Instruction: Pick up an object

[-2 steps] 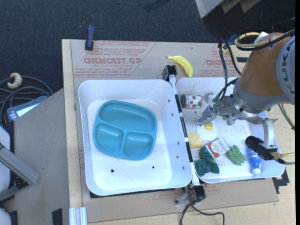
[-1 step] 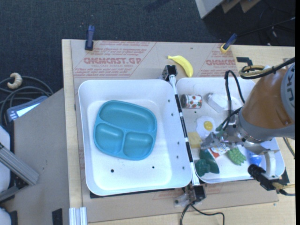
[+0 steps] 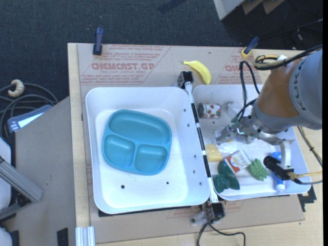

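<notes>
Grey with an orange band above the wrist, the one arm (image 3: 287, 99) reaches in from the view's right and bends down, so that its gripper (image 3: 229, 133) hangs low inside the right bin (image 3: 302, 188), nearer that bin's left wall than its right. Whether the gripper is open or closed cannot be told from this slant. Five loose things can be counted in that bin. Just below the gripper in the view lie one yellow block (image 3: 212, 151) and one red-and-white packet (image 3: 239, 161), near each other. Farther below the gripper are two green pieces: a dark green thing (image 3: 224, 179) under the block and a pale green thing (image 3: 258, 169) just beside the packet. Above the gripper and a little to its left sits one small red-and-white can (image 3: 209, 110). Left of the gripper, the left bin (image 3: 95, 104) holds one blue tray (image 3: 137, 141) with three compartments. Well above the gripper, outside both bins, one banana (image 3: 199, 70) lies on the bench (image 3: 128, 65), and two blue clips (image 3: 98, 40) sit at the bench's far edge.
</notes>
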You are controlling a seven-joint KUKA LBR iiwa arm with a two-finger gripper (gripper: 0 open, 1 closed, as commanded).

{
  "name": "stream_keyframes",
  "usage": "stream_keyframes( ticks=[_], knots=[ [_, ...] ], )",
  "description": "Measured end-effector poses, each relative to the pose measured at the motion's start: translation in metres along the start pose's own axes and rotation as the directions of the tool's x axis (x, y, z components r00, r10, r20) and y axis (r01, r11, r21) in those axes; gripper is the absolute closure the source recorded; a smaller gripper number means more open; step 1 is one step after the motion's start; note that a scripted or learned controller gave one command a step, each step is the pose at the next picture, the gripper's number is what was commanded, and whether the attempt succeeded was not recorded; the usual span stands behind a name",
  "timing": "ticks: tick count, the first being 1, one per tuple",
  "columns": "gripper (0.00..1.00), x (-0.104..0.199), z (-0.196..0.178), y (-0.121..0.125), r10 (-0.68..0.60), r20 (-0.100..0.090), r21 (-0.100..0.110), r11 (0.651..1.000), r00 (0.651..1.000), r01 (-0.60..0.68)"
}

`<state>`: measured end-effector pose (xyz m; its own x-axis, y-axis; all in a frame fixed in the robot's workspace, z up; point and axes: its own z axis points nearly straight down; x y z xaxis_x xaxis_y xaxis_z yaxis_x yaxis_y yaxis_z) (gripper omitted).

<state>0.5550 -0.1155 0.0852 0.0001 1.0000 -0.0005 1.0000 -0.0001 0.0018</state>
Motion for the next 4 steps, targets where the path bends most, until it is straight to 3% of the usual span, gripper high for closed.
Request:
stream_keyframes(
  ticks=[1,2,3,4],
  knots=[
    [0.00,0.022,0.001,0.078,-0.001,-0.001,0.004,1.000,1.000,0.001],
    [0.00,0.011,0.007,0.099,-0.006,-0.004,0.066,0.998,1.000,0.006],
    [1.00,0.011,-0.003,0.100,-0.001,-0.003,0.058,0.998,1.000,0.001],
    [0.00,0.011,-0.003,0.100,-0.001,-0.003,0.059,0.998,1.000,0.001]
  ],
)
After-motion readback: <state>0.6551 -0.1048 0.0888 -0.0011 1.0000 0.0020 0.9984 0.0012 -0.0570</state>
